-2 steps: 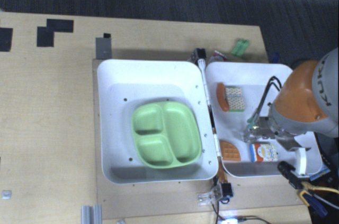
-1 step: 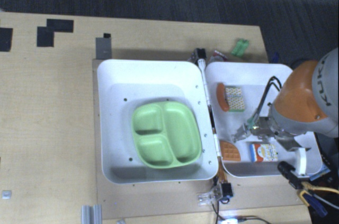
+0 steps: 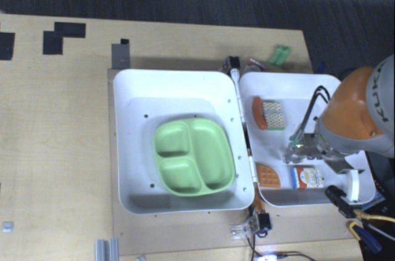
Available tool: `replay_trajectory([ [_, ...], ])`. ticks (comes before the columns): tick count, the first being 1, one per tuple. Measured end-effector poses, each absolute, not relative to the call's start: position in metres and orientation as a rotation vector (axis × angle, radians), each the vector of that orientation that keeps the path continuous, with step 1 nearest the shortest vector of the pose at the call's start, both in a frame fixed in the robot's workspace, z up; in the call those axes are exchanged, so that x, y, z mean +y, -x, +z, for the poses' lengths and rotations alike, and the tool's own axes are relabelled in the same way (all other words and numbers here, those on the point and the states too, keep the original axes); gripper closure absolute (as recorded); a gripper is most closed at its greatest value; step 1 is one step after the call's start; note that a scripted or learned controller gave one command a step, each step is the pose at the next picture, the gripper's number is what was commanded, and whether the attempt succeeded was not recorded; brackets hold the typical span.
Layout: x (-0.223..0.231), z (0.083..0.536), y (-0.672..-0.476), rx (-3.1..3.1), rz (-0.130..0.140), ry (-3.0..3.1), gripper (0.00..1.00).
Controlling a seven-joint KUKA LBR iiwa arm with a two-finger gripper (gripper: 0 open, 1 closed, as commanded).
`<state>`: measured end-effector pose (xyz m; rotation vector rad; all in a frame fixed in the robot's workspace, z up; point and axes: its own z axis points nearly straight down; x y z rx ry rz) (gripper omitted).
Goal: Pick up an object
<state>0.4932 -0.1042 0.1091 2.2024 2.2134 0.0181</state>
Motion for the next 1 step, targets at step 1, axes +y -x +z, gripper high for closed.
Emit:
replay_trajectory([
  [1, -0.1042, 0.1090, -0.4931, 2.214, 0.018, -2.202, 0.00],
])
